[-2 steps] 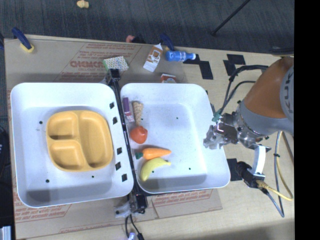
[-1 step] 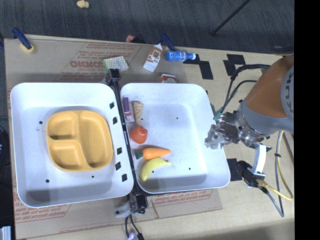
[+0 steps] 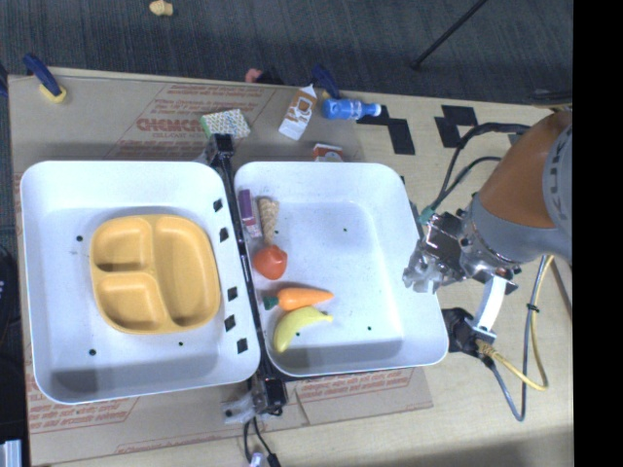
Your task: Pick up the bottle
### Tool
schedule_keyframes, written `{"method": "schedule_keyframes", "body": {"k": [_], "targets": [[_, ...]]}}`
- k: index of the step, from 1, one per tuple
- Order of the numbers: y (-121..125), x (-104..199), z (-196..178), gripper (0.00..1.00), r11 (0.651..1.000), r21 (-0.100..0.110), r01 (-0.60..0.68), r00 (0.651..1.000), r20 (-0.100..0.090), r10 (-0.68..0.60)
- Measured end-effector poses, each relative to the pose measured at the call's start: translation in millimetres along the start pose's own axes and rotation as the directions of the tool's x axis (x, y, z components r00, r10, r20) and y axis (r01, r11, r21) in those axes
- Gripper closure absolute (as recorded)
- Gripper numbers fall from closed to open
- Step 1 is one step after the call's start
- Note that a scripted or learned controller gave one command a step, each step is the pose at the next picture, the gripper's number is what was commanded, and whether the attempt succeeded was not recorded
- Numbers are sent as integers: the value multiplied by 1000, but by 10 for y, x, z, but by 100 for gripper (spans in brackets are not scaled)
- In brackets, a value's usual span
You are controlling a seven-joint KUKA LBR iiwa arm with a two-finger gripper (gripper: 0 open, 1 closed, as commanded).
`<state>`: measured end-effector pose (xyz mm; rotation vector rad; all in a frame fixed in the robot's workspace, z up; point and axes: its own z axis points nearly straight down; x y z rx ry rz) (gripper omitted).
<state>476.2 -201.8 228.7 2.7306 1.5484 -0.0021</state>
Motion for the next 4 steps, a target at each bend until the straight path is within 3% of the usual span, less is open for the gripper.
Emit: {"method": "schedule_keyframes", "body": {"k": [1, 2, 3, 4], "targets": [[-238, 397, 64, 100, 988, 7, 152, 988, -4, -152], [-313, 522, 88, 100, 981, 7, 195, 981, -4, -195], [-214, 354, 81, 100, 1000, 5, 18, 1000, -1, -18], [-389, 648, 146, 100, 968, 7, 250, 968, -4, -250]]}}
